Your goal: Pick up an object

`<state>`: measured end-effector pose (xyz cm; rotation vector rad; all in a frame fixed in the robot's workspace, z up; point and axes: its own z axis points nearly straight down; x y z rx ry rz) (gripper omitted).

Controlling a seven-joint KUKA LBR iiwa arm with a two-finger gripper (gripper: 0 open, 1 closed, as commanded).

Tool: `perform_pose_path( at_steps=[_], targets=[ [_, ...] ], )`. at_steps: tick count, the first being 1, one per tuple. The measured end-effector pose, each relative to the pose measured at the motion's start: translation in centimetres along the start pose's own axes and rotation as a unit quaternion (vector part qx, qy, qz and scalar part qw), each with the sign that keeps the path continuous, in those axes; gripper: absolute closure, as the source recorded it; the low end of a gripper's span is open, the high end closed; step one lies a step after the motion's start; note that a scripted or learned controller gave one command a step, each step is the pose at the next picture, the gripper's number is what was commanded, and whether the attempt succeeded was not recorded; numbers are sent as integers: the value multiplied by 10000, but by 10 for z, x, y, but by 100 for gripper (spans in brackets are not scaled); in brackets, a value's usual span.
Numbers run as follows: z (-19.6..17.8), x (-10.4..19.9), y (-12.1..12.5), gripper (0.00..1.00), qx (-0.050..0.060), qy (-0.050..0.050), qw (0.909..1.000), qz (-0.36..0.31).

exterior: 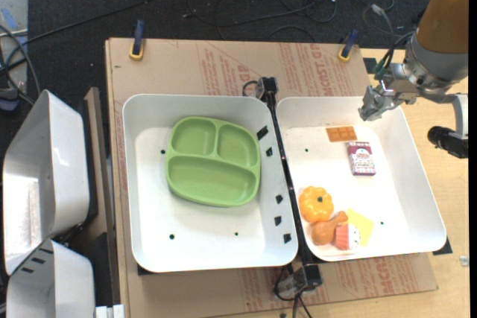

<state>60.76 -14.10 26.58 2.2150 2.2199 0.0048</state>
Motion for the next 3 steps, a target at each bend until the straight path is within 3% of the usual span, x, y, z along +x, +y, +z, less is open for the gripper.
perform_pose_path(
  at_steps=[1,3],
  targets=[
    [-32,0,1,100,6,1,10000,-4],
    [3,111,6,100,43,13,10000,-26]
  ],
)
